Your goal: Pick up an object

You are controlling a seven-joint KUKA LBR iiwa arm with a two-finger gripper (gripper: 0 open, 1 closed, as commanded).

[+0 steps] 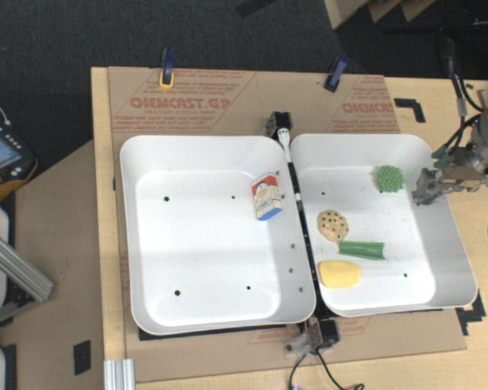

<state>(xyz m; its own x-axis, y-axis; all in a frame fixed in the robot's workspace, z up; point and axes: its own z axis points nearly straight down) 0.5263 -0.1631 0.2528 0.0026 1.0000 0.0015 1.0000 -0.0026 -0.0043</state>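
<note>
Two bins (146, 218); gripper (429, 187) at the right bin's edge, grip state unclear, nothing seen held. Approach step: next, descend onto the green ball (389, 178).

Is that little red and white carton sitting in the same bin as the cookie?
No, the carton lies in the left bin, while the cookie lies in the right bin.

Both bins (146, 218) looked like smooth white plastic with a faint sheen, set on a matt brown cardboard sheet (228, 96) printed in red. The green ball (389, 178) seemed rough and nubbly, the cookie (332, 225) matt and speckled, the yellow piece (340, 274) smooth, and the small carton (266, 197) like printed paper.
</note>
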